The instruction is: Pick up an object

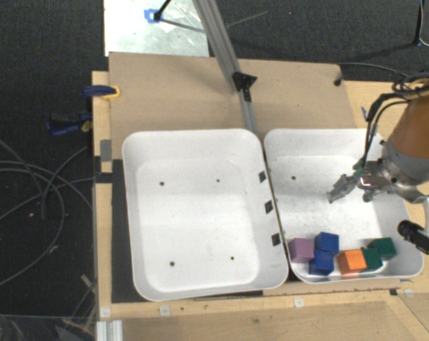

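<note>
A cluster of small blocks lies along the front edge of the right bin (307, 139): a purple block (301, 249), two blue blocks (327, 242) (321, 262), an orange block (353, 261) and green blocks (382, 248). My gripper (351, 193) hangs over the bin's middle right, above and behind the blocks and apart from them. It is open, with nothing between its fingers. The arm's orange band (420, 130) enters from the right.
The left bin (193, 138) sits beside the right one, joined by dark clips (268, 206). A slanted metal pole (221, 41) crosses the back of the bench. A blue-and-yellow clamp (101, 91) grips the bench's left edge; cables lie on the floor.
</note>
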Available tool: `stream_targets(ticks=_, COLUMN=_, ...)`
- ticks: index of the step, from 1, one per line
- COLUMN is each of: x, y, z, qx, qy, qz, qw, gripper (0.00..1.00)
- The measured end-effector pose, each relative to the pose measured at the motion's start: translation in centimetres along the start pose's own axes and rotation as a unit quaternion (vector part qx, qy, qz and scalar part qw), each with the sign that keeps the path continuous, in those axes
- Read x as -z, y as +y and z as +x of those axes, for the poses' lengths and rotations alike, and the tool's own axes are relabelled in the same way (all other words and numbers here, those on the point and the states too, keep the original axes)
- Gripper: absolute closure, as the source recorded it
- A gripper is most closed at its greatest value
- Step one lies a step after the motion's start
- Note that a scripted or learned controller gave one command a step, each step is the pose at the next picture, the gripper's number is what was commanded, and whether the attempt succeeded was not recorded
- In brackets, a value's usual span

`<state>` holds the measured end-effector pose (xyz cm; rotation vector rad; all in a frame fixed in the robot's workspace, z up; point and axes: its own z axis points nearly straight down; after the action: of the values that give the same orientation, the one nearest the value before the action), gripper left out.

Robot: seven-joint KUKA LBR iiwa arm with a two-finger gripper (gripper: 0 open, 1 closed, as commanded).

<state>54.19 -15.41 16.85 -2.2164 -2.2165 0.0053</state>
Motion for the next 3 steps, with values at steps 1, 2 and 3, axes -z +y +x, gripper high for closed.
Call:
stream_targets(ticks=1, x=-4.9, y=2.1, z=-0.9, qx=0.001, qy=-0.001, qz=-0.002, qw=1.0000, gripper=0.00)
stream_targets(ticks=2, x=2.4, y=-5.8, z=9.1, qx=0.006, qy=0.001, qz=-0.005, qw=1.0000, gripper=0.00)
stream_targets(ticks=3, x=8.6, y=-2.1, z=3.6, qx=0.000, qy=-0.004, qz=-0.009, qw=1.0000, gripper=0.00)
